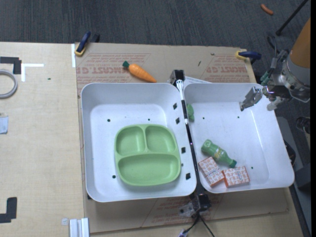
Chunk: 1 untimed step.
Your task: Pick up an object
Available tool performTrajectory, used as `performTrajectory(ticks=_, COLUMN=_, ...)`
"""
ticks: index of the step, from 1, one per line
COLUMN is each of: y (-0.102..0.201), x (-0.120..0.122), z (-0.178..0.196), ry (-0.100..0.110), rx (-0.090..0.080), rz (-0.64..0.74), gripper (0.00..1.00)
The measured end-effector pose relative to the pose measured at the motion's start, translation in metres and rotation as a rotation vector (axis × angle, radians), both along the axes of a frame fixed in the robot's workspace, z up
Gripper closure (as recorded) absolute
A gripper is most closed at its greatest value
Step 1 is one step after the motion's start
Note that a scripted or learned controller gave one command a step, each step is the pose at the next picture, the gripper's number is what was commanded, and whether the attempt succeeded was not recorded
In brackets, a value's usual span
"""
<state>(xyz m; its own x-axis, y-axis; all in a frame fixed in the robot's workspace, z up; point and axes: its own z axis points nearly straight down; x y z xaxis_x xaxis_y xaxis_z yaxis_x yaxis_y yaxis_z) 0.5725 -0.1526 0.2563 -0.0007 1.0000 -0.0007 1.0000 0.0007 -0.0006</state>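
- The pincer hangs at the top right corner of the right bin, on a grey arm reaching in from the right.
- Its two dark fingers are spread apart with bare bin floor between them; it is released and grasps nothing.
- Well below it and to its left, near the bin's front wall, lies a green bottle on its side, tilted.
- Just below the bottle sit two small red and white boxes, side by side and touching or nearly so; the bottle's lower end is close against them.
- Further left of the pincer, across the bins' shared wall, a green plate with three sections sits in the left bin.
- A carrot lies on the cardboard behind the left bin, up and far left of the pincer.
- Judged stage: nothing is picked yet; the pincer has to travel down and left to reach any item.
- Risks, as I judge them: the bottle is round and may roll out from closing fingers. The crowded boxes leave little room for fingers, so a descent could shove one item into another. The boxes also sit near the front wall, which a finger might strike.
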Motion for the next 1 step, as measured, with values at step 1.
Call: performTrajectory(ticks=1, y=0.0485, x=-0.0470, z=-0.1217, ry=0.001, rx=0.001, rz=-0.218, gripper=0.00)
